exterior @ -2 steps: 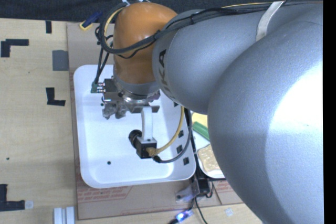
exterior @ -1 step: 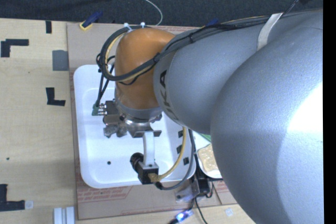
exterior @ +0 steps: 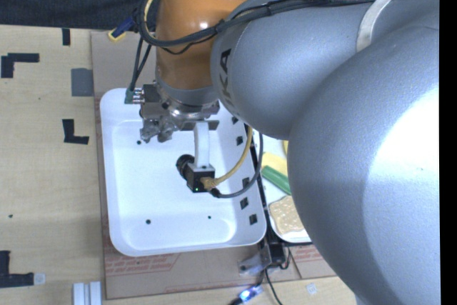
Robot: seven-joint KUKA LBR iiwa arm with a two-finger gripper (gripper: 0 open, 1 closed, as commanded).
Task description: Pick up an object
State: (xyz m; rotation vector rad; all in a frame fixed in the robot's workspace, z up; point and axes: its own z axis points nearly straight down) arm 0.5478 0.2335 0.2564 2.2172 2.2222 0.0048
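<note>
Objects, a yellow-green piece (exterior: 274, 175) and a beige piece (exterior: 284, 214), lie well right of the pincer (exterior: 152, 126), which is held over the left bin (exterior: 114, 175). An empty grasp is risked there; whether the pincer is open or closed cannot be told.

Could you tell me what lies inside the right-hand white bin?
A yellow-green strip and a beige speckled pad show at its left edge; the grey arm covers the rest.

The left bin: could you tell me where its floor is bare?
In the left bin the floor is bare along the left wall and front rim. The back is crowded by the gripper, and the arm overhangs the right side.
</note>
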